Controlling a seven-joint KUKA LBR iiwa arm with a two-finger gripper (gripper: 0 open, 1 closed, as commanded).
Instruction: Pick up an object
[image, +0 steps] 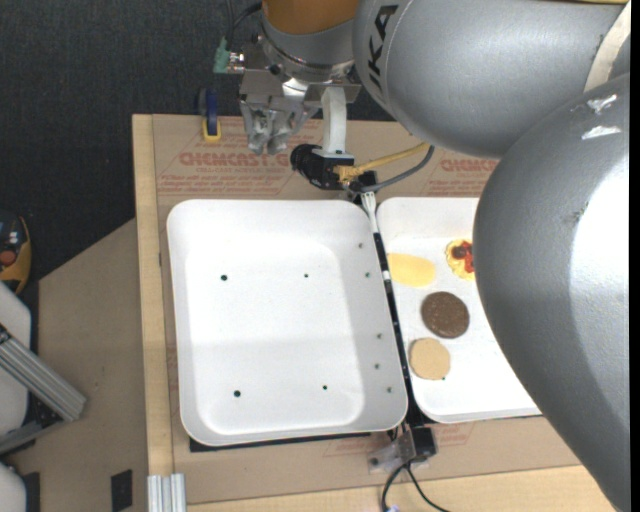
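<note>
Camera view: gripper (268, 128) hangs beyond left bin (200, 300) far edge, over bench; jaw state I cannot tell; nothing seen held; brown disc (445, 313) flat mid right bin (440, 405), between yellow piece (411, 268) and tan disc (430, 358); round, no long axis; I'd descend vertically, centred.

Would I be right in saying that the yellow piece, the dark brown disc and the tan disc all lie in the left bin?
Not quite: the camera view shows the yellow piece, dark brown disc and tan disc all lying in the right bin, not the left bin.
</note>
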